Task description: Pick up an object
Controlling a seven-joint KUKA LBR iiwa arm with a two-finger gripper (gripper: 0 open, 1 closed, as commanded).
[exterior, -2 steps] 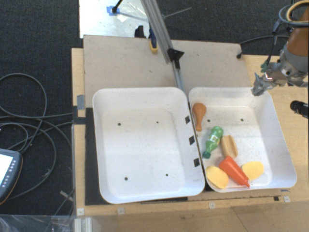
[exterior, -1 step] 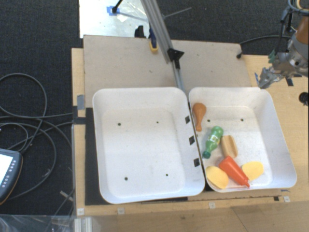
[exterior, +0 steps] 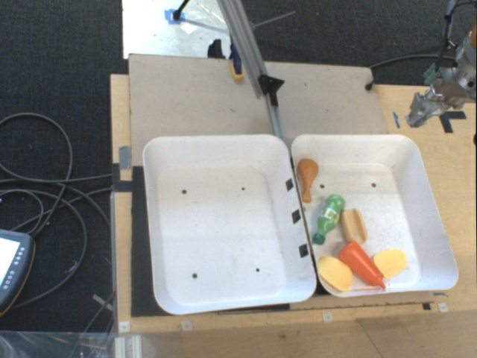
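Note:
The right bin [exterior: 417, 200] holds several toy foods: a brown drumstick [exterior: 307, 176] by its left wall, a green bottle [exterior: 328, 217], a hot dog bun [exterior: 353, 225], an orange carrot [exterior: 361, 262], and two yellow pieces [exterior: 335, 273] [exterior: 390, 261] near the front. My gripper [exterior: 419, 110] hangs at the far right, above the bench beyond the right bin's back right corner, well away from the toys. Nothing shows between its fingers.
The left bin [exterior: 216, 222] sits beside the right one. A slanted metal pole [exterior: 246, 43] crosses the back of the bench down to the bins' shared wall. Cables [exterior: 45, 192] and a tablet [exterior: 11, 263] lie on the floor at left.

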